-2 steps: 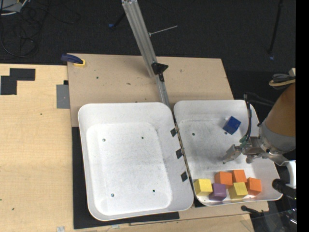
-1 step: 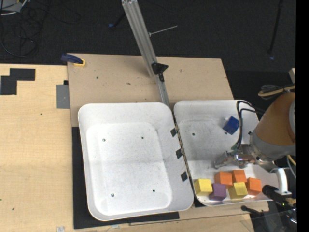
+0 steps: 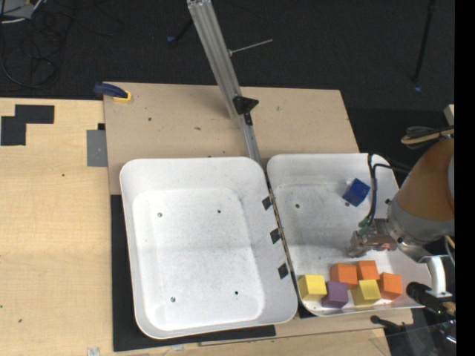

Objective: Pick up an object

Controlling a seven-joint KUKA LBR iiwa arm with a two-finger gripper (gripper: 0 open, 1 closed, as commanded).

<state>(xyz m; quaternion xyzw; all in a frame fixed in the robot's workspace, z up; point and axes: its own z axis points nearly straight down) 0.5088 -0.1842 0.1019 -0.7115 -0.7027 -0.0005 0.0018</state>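
The right bin (image 3: pixel 319 173) holds a blue block (image 3: pixel 356 192) near its far right wall. Along its near edge lies a cluster: a yellow block (image 3: pixel 313 285), a purple block (image 3: pixel 338 294), two orange blocks (image 3: pixel 344 274) (image 3: pixel 367 270), another yellow block (image 3: pixel 365 293) and a further orange block (image 3: pixel 391 285). My gripper (image 3: pixel 366 244) hangs low over the right bin's floor, just above the cluster and below the blue block. Its fingertips are small and dark against the bin.
The left bin (image 3: pixel 197 243) sits beside the right one, joined by black clips (image 3: pixel 275 235). A slanted aluminium rail (image 3: pixel 220 58) rises behind the bins. The arm (image 3: pixel 427 199) enters from the right over the bin's wall.
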